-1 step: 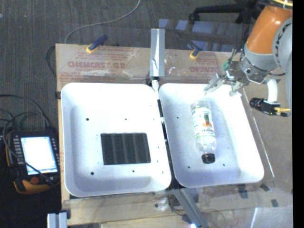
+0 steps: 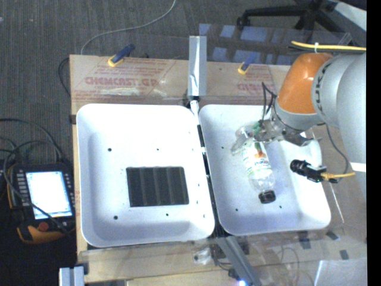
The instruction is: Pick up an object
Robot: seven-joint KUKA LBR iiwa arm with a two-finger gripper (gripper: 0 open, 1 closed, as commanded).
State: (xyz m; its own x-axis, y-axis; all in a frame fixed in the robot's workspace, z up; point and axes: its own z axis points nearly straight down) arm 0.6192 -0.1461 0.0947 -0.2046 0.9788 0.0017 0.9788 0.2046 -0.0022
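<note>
two white bins sit side by side: the left bin (image 2: 95, 159) holds a dark ribbed mat (image 2: 157, 186), the right bin (image 2: 309, 213) a clear plastic bottle (image 2: 259, 167) lying on its side. the gripper (image 2: 257, 131) hovers at the bottle's upper end; whether its jaws are apart or together, i cannot tell. the smooth round bottle may roll or slip away. beyond lie a wooden bench (image 2: 143, 79) and grey carpet (image 2: 59, 16).

**Count of things on the bench**

Two white bins: the left bin (image 2: 95, 159) holds one dark ribbed mat (image 2: 157, 186) near its middle; the right bin (image 2: 309, 210) holds one clear plastic bottle (image 2: 259, 167) with one dark cap, near its middle. Two blue-and-yellow clamps (image 2: 121, 55) grip the bench's far edge.
</note>
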